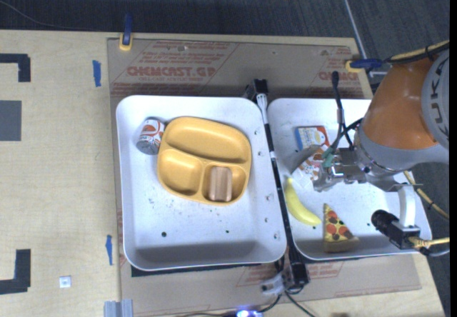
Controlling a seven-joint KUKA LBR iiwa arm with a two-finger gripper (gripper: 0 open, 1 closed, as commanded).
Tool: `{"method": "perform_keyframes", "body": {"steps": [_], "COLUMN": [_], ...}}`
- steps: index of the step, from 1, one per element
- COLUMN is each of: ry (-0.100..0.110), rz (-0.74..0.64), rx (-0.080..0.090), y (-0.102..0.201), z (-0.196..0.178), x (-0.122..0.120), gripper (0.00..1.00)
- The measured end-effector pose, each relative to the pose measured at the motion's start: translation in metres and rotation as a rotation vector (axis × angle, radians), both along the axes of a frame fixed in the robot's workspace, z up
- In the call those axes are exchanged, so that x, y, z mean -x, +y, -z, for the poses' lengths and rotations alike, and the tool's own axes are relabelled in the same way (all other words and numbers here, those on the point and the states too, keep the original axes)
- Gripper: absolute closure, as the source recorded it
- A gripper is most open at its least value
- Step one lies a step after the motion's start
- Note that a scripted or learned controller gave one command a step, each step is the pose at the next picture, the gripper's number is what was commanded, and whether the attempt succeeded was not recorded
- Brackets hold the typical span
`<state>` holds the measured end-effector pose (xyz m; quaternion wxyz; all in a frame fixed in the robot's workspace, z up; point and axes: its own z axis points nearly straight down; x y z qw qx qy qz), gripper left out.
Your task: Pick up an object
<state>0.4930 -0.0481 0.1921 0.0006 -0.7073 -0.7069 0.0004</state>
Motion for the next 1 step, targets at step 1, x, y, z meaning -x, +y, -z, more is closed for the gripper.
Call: {"method": "perform_keyframes", "body": {"steps": [1], "ry": [0.000], "rz": [-0.001], "rx": [-0.001], "y": [0.0258], "z": [-0.0074], "x": [0.0132], "gripper": [1.00]}}
